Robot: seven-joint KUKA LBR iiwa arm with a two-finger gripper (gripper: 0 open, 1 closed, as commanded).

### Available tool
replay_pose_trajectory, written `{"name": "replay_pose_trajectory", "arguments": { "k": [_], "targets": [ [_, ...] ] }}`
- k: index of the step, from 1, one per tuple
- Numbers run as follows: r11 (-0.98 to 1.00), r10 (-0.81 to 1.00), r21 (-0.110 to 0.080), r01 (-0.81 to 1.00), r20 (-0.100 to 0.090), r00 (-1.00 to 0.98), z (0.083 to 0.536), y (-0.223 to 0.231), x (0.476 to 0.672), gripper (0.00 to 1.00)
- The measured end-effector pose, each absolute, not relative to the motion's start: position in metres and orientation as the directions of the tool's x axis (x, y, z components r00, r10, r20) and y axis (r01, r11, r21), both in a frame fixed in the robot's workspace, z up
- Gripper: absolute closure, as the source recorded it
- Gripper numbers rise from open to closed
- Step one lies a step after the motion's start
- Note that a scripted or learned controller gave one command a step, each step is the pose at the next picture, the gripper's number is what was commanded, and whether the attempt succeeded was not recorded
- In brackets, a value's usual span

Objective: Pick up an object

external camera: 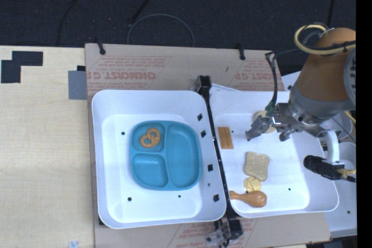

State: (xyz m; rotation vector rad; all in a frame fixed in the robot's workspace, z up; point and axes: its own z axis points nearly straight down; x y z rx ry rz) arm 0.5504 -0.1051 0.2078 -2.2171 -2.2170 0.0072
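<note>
In the right bin [317, 194] lie four loose pieces of toy food: a tan cracker-like slab [225, 138] near the bin's left wall, a pale bread slice [257, 165] toward the middle, a small yellow round piece [252, 184] touching the bread's lower edge, and a brown drumstick [249, 198] just below that, close to the bin's front rim. The gripper [268, 128] hangs over the upper middle of this bin, above and to the right of the cracker and well apart from the bread; whether its jaws are apart or together cannot be told, and nothing shows between them. The grey arm [325, 75] with its orange band reaches in from the right. In the left bin [107, 125] a blue divided plate [180, 154] sits in the middle, with a pretzel [150, 137] in its upper left compartment. Both bins rest on a cardboard sheet [157, 69] laid on the counter [40, 154]
</note>
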Motion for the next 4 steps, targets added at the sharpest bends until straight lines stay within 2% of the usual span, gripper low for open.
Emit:
{"name": "replay_pose_trajectory", "arguments": {
  "k": [1,2,3,4],
  "targets": [
    [0.0,1.0,-0.009,1.0,0.002,0.0,0.163,-0.106,0.545,0.0],
    [0.0,1.0,-0.008,1.0,0.002,0.0,0.119,-0.105,0.549,0.0],
    [-0.007,1.0,-0.007,1.0,0.002,0.007,0.131,-0.107,0.549,1.0],
    [0.001,1.0,0.002,1.0,0.0,-0.001,0.178,-0.102,0.557,1.0]
  ]
}}
